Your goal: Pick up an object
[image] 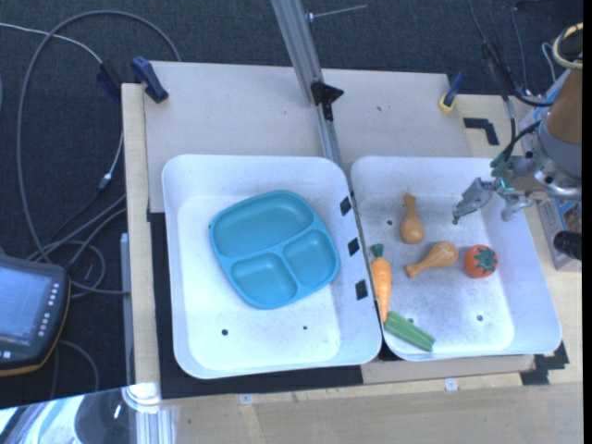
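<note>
Lying upright in frame, carrot [380,283], leaves topmost.

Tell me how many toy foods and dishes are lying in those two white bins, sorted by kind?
Drumsticks: 2, an upper one and a lower one
Tomato: 1
Carrot: 1
Green vegetable piece: 1
Blue divided plate: 1
Total: 6

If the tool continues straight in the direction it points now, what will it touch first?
The tool points down and left over the right bin. Probably it meets the bin's bare floor first, between the upper drumstick and the tomato; depth is unclear.
</note>
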Robot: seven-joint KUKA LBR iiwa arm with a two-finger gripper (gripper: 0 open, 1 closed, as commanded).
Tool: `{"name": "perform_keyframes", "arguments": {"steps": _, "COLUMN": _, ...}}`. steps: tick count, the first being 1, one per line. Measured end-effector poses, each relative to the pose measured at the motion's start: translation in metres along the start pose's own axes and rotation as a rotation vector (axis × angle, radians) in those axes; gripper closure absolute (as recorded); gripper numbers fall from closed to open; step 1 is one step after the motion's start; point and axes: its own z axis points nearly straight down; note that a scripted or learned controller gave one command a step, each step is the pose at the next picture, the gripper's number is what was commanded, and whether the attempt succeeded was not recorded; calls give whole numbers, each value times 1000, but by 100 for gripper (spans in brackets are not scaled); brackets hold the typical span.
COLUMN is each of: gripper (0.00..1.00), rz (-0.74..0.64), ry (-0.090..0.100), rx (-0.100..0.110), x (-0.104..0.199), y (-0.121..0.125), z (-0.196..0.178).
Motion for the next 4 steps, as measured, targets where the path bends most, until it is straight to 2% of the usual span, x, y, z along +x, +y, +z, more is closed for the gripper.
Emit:
{"name": "perform_keyframes", "arguments": {"steps": 1, "gripper": 0, "rz": 0, "ry": 0, "rx": 0, "x": 0, "y": 0, "z": 0}}
{"name": "perform_keyframes", "arguments": {"steps": 3, "gripper": 0, "rz": 1, "ry": 1, "rx": 7, "x": 17, "y": -6, "z": 114}}
{"name": "perform_keyframes", "arguments": {"steps": 4, "gripper": 0, "rz": 2, "ry": 0, "rx": 2, "x": 17, "y": -6, "z": 116}}
